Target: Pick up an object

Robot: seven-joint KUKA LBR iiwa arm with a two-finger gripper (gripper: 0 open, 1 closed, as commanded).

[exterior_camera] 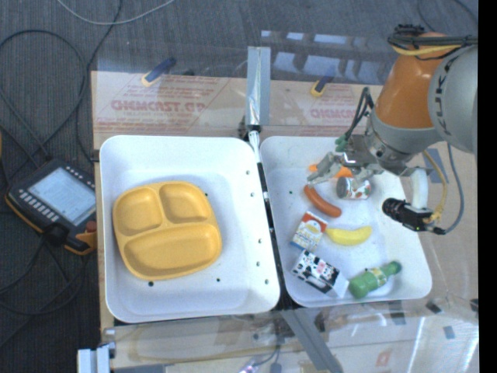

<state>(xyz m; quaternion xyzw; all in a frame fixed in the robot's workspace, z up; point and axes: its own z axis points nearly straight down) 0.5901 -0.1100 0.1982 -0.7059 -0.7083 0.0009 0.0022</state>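
Observation:
My gripper (342, 174) hangs over the back of the right bin (411, 286), open, with its grey fingers (322, 168) spread wide. A small red, white and green can (353, 187) lies just below and between the fingertips, with nothing clamped on it. In front of it lie an orange-red sausage (322, 200), a yellow banana (348, 235), a small red and white carton (309, 230), a black and white patterned box (316, 270) and a green bottle (373, 280).
The left bin (140, 154) holds a yellow divided plate (167, 229). A metal divider post (256, 92) stands between the bins at the back. A black cable fitting (404, 210) hangs off the arm over the right bin's right side.

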